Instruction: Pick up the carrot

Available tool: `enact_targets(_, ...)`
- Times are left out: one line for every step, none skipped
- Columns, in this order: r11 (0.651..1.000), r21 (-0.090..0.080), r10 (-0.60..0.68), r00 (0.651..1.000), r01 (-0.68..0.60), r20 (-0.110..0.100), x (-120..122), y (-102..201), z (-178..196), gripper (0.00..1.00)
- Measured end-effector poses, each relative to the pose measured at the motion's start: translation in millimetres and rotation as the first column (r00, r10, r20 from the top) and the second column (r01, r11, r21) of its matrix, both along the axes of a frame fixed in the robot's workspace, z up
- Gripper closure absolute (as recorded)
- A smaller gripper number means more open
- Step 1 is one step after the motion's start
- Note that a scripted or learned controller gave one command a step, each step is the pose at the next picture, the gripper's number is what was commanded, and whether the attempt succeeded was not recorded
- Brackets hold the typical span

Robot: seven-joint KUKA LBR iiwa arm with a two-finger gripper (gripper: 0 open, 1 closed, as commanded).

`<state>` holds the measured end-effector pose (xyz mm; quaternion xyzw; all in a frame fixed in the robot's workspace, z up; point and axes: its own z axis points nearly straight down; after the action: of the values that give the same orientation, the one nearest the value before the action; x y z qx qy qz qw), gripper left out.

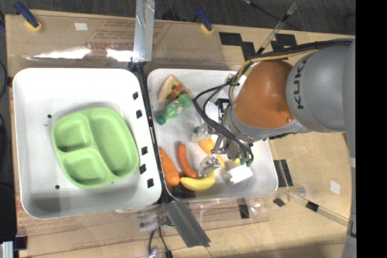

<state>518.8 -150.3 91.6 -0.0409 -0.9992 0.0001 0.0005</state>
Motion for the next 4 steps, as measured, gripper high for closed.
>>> enact_targets(1.0,0.0,0.01,1.0,-0.01,0.003,2,2,11,1.0)
enact_targets(0.977,-0.002,0.215,0.977,-0.215,0.006,19,20,89,1.0)
enact_targets(0.9,0.003,0.435,0.9,-0.435,-0.001,-35,-2,26,1.0)
enact_targets(0.922,-0.003,0.387,0.922,-0.387,0.009,-12,51,101,1.0)
